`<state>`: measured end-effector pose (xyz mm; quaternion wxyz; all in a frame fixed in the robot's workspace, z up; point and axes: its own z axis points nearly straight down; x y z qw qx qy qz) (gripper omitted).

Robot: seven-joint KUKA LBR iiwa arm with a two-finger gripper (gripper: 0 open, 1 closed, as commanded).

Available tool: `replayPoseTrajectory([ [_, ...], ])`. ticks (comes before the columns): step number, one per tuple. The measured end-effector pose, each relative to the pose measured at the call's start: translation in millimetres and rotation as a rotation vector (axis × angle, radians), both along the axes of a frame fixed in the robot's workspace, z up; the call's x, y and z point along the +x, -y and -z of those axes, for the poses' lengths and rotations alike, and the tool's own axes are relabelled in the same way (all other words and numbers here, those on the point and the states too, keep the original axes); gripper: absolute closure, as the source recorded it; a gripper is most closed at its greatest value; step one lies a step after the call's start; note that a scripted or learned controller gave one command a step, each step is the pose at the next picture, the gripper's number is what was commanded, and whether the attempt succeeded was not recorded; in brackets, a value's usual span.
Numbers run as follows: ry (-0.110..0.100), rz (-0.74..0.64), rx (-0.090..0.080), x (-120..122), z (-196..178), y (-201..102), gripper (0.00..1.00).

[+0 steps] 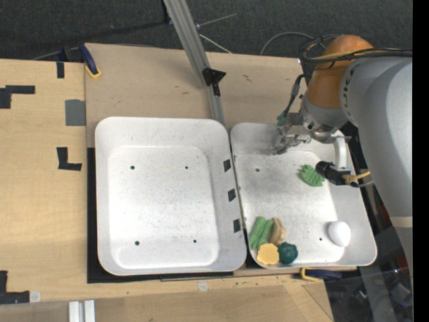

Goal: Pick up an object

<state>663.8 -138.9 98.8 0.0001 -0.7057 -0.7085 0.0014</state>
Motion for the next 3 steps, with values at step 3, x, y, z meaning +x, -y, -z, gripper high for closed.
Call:
replayPoseTrajectory([
  [3,0.008,0.002,0.001,-9.0,-161.3,-0.2,1.0],
])
